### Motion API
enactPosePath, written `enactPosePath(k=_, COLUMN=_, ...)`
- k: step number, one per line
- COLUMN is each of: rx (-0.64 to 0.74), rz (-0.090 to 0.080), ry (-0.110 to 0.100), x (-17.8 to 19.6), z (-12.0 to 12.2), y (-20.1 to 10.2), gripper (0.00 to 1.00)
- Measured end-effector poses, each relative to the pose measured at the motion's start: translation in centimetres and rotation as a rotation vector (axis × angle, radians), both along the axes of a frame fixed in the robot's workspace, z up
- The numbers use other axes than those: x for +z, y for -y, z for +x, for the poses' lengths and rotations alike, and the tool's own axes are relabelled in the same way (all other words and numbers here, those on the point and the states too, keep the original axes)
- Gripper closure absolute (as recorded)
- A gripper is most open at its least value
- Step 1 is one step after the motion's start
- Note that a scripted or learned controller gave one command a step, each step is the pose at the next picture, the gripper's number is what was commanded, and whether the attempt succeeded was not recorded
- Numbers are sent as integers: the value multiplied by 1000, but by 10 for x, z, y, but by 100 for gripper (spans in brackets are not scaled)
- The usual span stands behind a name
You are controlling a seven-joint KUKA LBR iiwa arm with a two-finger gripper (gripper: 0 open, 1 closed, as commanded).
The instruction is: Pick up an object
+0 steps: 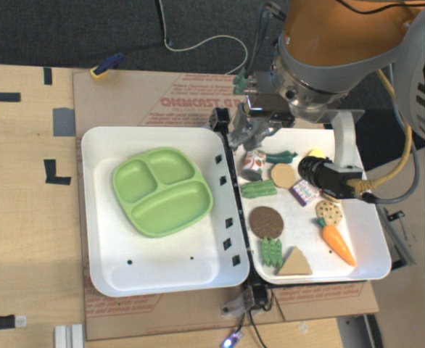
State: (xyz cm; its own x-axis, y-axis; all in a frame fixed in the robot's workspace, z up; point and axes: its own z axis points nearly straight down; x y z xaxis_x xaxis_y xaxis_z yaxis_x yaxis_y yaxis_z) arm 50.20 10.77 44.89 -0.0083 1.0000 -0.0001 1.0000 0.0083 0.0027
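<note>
Green divided plate (163, 191) sits alone in left bin (96, 216).

Both white bins (96, 216) look like smooth plastic with a soft sheen; the green divided plate (162, 191) at centre left is matt plastic. The bench board (125, 100) under them is dull brown cardboard with red print. At lower right, the orange carrot (339, 243) looks like glossy plastic and the brown disc (267, 222) seems rough-textured. At upper right, the arm's orange band (343, 20) shines, over duller grey metal
</note>
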Motion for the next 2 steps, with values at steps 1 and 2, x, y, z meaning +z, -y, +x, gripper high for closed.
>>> enactPosePath(k=1, rx=-6, rz=-7, ry=-13, x=4, z=0, y=4, gripper=100)
enactPosePath(k=2, rx=-2, rz=-1, ry=-4, x=31, z=30, y=-64, gripper=100)
